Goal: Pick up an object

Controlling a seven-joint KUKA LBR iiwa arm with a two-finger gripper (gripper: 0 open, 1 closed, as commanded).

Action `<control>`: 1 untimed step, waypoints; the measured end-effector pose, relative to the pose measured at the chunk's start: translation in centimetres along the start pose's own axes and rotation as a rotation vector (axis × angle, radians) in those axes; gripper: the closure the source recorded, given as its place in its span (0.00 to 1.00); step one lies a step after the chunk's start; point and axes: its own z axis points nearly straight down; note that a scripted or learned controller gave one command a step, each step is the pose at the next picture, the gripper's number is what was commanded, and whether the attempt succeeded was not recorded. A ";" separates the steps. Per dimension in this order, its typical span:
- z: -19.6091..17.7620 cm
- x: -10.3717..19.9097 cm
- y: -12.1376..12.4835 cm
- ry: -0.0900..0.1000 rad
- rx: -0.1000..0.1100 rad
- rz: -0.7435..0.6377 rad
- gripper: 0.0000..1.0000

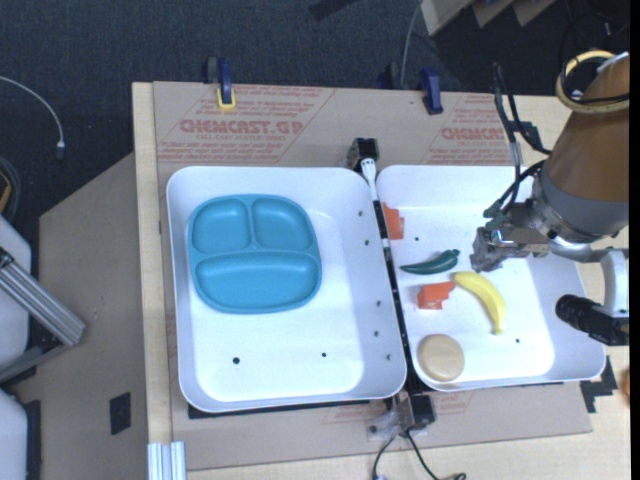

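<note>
Left bin (290, 368): blue divided plate (256, 253).

Even, bright overhead light is seen; the white bins (300, 368) are slightly glared, shadows are kept soft and short, and mild blur is noted throughout.

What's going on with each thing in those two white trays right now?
Blue plate: flat in left bin.
Banana: lying in right bin.
Green pepper: lying beside end effector.
Two orange pieces: loose.
Tan round piece: resting near front rim.
</note>
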 end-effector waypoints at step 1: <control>1.5 5.5 0.3 0.000 0.002 0.001 1.00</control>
